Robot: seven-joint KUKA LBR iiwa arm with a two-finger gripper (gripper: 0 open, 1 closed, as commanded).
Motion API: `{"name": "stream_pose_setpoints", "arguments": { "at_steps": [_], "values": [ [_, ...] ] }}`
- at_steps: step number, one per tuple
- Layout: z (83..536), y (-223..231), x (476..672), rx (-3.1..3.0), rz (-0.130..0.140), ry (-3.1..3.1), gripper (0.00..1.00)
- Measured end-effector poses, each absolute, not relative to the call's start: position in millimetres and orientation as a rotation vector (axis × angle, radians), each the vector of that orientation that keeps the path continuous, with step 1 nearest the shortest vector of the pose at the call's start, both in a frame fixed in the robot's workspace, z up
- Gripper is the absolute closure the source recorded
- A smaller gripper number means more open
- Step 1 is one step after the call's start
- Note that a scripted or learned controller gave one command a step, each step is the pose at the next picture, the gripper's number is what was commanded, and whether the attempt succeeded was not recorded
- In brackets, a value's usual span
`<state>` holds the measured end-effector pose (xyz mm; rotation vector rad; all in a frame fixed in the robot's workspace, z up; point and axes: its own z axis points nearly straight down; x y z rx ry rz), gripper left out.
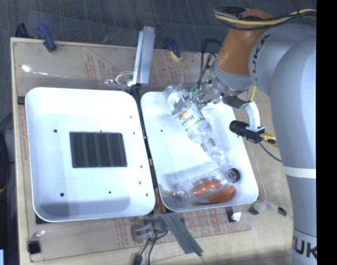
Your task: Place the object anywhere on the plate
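The right bin (157, 115) serves as the landmark here. It sits on the tabletop (74, 65) with the left bin (47, 148) pressed against its left edge, the two rims touching along a dark seam.

Inside the right bin, a clear plastic bottle (197, 127) lies on its side, running diagonally from the bin's upper middle down toward its lower right corner. Its label end points up and to the left; its dark cap (233, 175) rests near the bin's right wall. At the bin's bottom edge, just below the bottle's cap end, lies a crumpled clear plastic package (204, 188) with something orange inside it; what the orange thing is cannot be told.

The claw (204, 93) hangs over the upper part of the right bin, at the bottle's label end, under the orange band of the grey arm (278, 70). It looks close to or touching the bottle's upper end, but the wrist and cabling hide the tips, so how wide the claw is and whether it grips anything cannot be told.

In the left bin, a dark ribbed rectangular plate (98, 149) lies flat at the middle, well apart from the right bin's contents.

A metal bar (143, 54) stands above the seam at the right bin's upper left corner.
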<state>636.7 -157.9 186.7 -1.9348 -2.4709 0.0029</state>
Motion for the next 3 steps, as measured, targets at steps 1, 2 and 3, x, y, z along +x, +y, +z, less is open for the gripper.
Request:
{"name": "stream_pose_setpoints", "arguments": {
  "at_steps": [1, 2, 3],
  "values": [
    [241.5, -96.1, 592.2, -1.881, 0.003, -2.513, 1.00],
    [264.9, -28.2, 564.3, -1.270, 0.004, -2.869, 1.00],
    [248.5, 23.6, 531.5, -0.765, 0.004, -3.042, 1.00]
  ]
}}
